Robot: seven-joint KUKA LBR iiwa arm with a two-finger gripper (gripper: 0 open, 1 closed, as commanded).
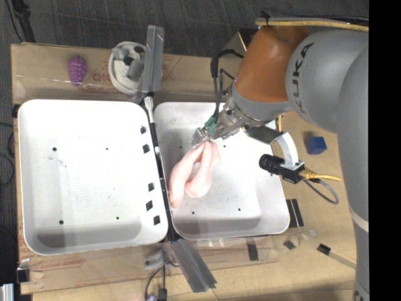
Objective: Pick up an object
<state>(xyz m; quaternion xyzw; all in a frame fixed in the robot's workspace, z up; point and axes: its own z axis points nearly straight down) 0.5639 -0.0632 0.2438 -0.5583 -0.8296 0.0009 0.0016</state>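
Gripper [208,135] over right bin [269,213], fingers pinched on upper end of pink cloth [195,171] — cloth hangs down-left, lower end near bin's left wall. Left bin [81,168] white, few dark dots on floor. Bench of tan cardboard; purple grape bunch [77,69] and white cable coil [125,64] behind left bin, blue block [316,145] right of arm. Dark carpet beyond bench.

Lighting even and bright overhead. White bins [81,168] near glare; soft shadows left of the gripper [210,133]. Focus slightly soft.
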